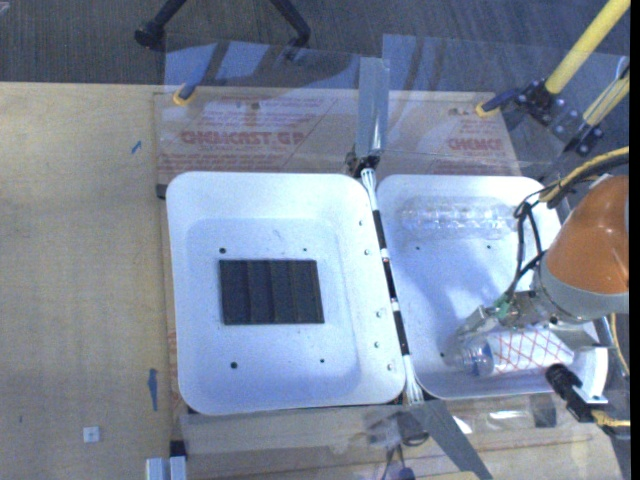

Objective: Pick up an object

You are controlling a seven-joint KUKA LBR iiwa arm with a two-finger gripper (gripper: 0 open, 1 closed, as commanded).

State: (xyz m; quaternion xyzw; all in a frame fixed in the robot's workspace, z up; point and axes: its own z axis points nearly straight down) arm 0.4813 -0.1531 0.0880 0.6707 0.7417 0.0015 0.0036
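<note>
Seen from above at a slant, the pale wooden counter point(70, 268) carries two shallow white plastic bins with rounded corners, side by side.

The left bin point(200, 218) holds a flat dark grey ribbed rectangular panel point(272, 291), lying square near the middle of its floor.

In the right bin point(440, 298), a clear plastic bottle point(455, 218) lies on its side along the far edge, glossy and see-through. Near the bin's front right corner lies a small clear bottle with a blue cap point(476, 357), touching a white piece with a red lattice pattern point(530, 347).

The grey arm with its smooth orange band point(598, 243) leans over that corner, and the hand point(497, 317) sits low just above the small bottle, among thin cables. Whether it is apart or together cannot be told.
</note>
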